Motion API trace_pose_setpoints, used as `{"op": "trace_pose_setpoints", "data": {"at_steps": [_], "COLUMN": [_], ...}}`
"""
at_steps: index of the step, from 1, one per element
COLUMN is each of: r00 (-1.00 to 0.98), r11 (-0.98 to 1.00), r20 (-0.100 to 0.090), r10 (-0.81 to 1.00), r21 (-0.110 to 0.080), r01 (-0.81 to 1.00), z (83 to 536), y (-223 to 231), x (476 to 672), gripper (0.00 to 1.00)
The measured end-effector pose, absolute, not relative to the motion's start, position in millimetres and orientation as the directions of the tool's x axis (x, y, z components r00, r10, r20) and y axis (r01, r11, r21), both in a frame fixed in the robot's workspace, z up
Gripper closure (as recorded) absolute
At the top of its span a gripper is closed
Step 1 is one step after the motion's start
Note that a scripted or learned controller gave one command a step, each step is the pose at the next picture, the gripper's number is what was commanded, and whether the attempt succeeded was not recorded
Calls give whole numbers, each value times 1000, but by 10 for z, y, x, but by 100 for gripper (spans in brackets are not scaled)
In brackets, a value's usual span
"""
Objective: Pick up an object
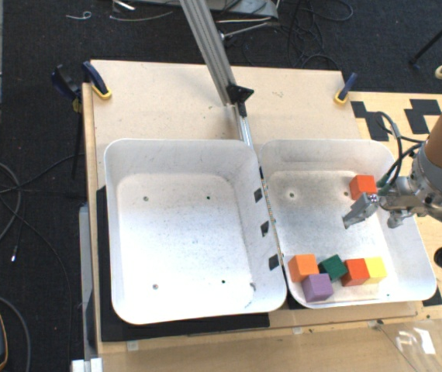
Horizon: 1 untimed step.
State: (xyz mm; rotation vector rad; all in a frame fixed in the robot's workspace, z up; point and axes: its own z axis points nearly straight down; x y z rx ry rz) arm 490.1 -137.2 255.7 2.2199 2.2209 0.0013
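Fingers of my gripper (374, 211) stand apart with nothing between them, low over the right bin (407, 285), and the nearest candidate, an orange-red block (363, 184), sits just beside and beyond the near fingertip, alone in the bin's far half. It looks like a small, rigid, light cube with smooth faces, so I judge a square pinch across two opposite flat sides would hold best. Along the right bin's near wall cluster an orange cube (303, 265), green cube (332, 266), purple cube (317, 287), red cube (356, 270) and yellow cube (374, 268), while the left bin (120, 208) lies alongside.
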Motion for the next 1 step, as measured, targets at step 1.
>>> {"op": "trace_pose_setpoints", "data": {"at_steps": [1], "r00": [3], "r11": [-3], "r20": [0], "r10": [1000], "r21": [0], "r01": [1000], "z": [928], "y": [-1826], "x": [4895], "gripper": [0]}}
